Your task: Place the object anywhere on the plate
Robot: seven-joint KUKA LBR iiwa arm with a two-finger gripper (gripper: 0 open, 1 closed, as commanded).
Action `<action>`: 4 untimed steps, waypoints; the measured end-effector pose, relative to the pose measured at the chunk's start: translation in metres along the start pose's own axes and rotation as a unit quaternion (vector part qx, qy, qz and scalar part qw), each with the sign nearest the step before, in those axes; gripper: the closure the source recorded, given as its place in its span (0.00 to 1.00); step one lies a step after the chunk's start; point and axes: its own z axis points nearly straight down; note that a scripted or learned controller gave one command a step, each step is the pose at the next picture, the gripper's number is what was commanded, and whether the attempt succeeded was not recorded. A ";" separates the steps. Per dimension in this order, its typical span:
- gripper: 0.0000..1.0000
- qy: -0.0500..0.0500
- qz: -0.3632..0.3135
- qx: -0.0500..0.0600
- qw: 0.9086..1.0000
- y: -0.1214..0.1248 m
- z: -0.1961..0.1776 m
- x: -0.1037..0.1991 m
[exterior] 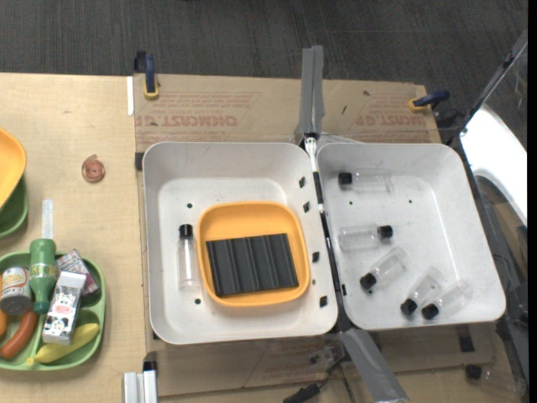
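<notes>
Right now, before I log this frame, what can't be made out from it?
- Vials in the right bin: clear bodies blend into the white floor; the pair by the near corner overlap, so their outlines are uncertain.
- Vial beside the yellow plate: contents, if any, too faint to tell.
- Dark ribbed block on the plate: what it is stays unclear.
- Yellow dish at the left: cut off by the edge.

Bench (67, 124): two white bins (159, 225) side by side on cardboard sheet (252, 112), apparently clamped.
</notes>
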 end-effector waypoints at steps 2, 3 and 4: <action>0.00 0.000 -0.415 0.000 0.910 0.001 -0.008 -0.005; 0.00 -0.001 -0.597 0.000 0.802 0.003 0.000 -0.009; 0.00 -0.002 -0.704 0.001 0.710 -0.007 0.073 -0.003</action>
